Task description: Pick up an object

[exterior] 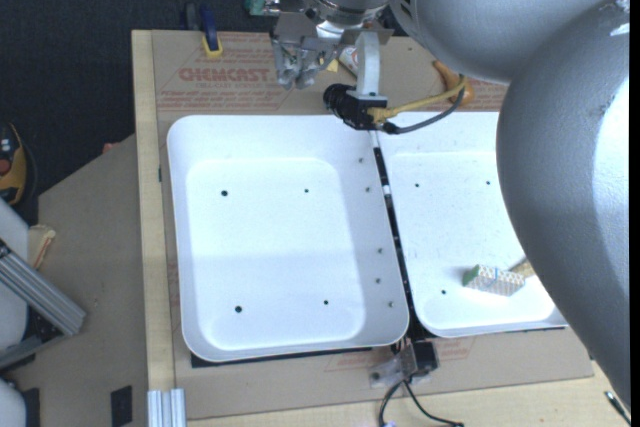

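A small flat object [493,280] with a green and white speckled pattern lies in the right bin [470,320], near its front edge, with a tan piece [519,267] touching its right end. My gripper [297,67] hangs beyond the far rim of the left bin [190,215], over the cardboard board, well away from the object. Nothing shows in the gripper. The large grey arm covers the right part of the right bin.
A blue and yellow clamp [210,32] sits on the cardboard board [160,115] at the back left. An aluminium rail [40,290] lies off the bench at the left. A small black connector [420,357] with a cable sits at the bins' front.
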`<state>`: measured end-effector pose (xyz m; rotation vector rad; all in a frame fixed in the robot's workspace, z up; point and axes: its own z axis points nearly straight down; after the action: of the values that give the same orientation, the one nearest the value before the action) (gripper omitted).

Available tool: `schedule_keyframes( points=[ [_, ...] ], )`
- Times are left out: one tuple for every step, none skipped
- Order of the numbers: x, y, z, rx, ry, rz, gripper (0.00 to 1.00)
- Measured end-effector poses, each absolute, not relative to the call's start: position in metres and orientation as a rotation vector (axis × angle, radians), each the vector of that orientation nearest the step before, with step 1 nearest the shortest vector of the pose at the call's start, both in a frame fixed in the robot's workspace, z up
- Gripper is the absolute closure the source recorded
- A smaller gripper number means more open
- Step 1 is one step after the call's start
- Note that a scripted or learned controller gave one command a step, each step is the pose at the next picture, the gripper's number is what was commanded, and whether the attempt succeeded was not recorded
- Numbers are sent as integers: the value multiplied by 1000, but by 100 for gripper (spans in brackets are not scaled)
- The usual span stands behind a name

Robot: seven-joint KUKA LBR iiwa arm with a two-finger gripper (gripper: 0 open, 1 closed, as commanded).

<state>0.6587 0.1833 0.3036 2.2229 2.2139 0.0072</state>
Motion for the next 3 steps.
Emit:
schedule_keyframes(
  points=[
    [668, 95, 383, 2225, 2204, 10, 100],
    [664, 177, 284, 2220, 2235, -12, 100],
    [668, 33, 353, 2229, 2198, 4, 100]
  ],
)
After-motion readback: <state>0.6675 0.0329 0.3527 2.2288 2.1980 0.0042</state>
